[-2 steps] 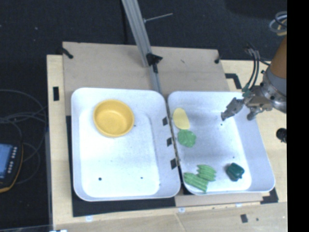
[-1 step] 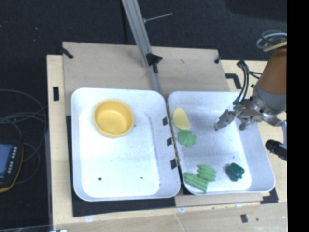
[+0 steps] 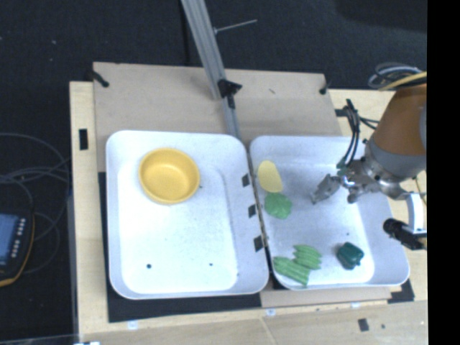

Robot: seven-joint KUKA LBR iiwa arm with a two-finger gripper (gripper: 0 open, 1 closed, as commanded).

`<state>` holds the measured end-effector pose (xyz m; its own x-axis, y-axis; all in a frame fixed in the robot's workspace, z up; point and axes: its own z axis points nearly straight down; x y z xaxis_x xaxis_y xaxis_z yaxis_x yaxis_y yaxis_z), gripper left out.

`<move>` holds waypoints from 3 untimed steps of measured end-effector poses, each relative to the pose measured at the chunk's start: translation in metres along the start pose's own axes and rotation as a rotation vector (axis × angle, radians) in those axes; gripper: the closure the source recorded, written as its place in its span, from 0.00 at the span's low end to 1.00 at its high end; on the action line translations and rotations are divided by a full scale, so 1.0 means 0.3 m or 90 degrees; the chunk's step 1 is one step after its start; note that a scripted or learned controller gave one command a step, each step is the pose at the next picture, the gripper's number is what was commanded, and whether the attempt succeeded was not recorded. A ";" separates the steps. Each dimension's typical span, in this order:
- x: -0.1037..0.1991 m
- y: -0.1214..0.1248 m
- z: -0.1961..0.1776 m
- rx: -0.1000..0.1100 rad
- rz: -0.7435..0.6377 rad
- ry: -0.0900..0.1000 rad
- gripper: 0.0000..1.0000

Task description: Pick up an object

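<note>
Bench point(image 3: 86, 214), tan, carries two white bins side by side. Left bin point(image 3: 180, 264): a yellow bowl point(image 3: 169, 175) upright in its far left part, otherwise small dark specks on the floor.

Right bin point(image 3: 374, 264) holds the small items. Arm point(image 3: 402, 131) reaches in over its right rim, orange band above the wrist. End effector point(image 3: 336, 189) sits above the bin's middle right, fingers spread, nothing between them.

Items, larger first: two green ridged pieces point(image 3: 298, 262) lying together near the front rim; a pale yellow piece point(image 3: 269, 176) by the left wall; a light green lump point(image 3: 278, 206) just in front of it, nearly touching; a dark green block point(image 3: 350, 255) front right, apart from the rest and nearest the end effector.
</note>
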<state>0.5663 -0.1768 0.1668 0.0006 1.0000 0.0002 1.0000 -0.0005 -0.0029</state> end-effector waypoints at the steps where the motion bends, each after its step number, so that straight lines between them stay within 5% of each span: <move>1: -0.005 -0.018 0.205 0.001 0.000 0.000 0.00; 2: -0.007 -0.012 0.161 -0.003 0.001 0.000 1.00; 3: 0.008 0.006 0.011 -0.005 0.000 -0.001 1.00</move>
<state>0.5681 -0.1743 0.1635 0.0001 1.0000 -0.0010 1.0000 -0.0001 0.0046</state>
